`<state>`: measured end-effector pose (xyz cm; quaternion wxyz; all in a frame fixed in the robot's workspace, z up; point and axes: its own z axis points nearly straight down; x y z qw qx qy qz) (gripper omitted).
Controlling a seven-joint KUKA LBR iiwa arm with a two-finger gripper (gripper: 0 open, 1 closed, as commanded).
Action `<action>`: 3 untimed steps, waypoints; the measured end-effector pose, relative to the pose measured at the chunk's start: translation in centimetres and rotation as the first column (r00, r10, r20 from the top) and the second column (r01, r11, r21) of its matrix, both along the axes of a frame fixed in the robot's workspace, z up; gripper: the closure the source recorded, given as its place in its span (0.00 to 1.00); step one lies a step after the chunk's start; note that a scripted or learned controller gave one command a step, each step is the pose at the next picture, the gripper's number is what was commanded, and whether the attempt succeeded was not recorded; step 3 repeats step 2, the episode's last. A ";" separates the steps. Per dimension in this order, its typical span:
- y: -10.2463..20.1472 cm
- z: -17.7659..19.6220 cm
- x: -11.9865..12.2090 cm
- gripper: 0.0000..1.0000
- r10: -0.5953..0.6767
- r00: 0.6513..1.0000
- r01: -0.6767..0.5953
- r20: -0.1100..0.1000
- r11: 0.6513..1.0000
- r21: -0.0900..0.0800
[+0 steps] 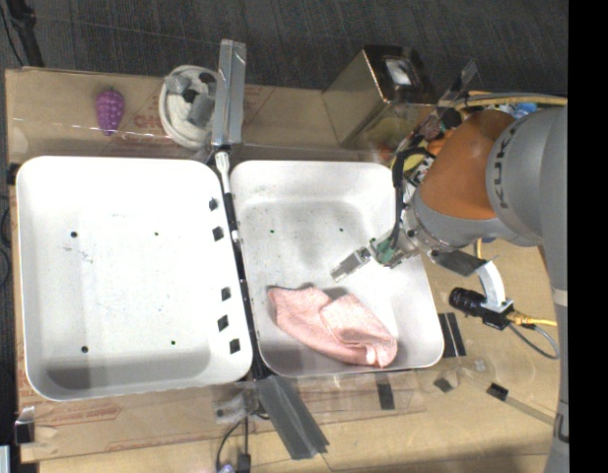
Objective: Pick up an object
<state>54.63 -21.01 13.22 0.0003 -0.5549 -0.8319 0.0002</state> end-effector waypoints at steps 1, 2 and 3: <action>8.1 -4.1 -2.1 0.00 0.081 0.997 -0.081 -0.003 0.997 0.002; 8.1 -3.1 -2.0 1.00 0.084 0.996 -0.084 -0.004 0.996 0.002; 8.1 -3.1 -2.0 1.00 0.084 0.996 -0.084 -0.004 0.996 0.002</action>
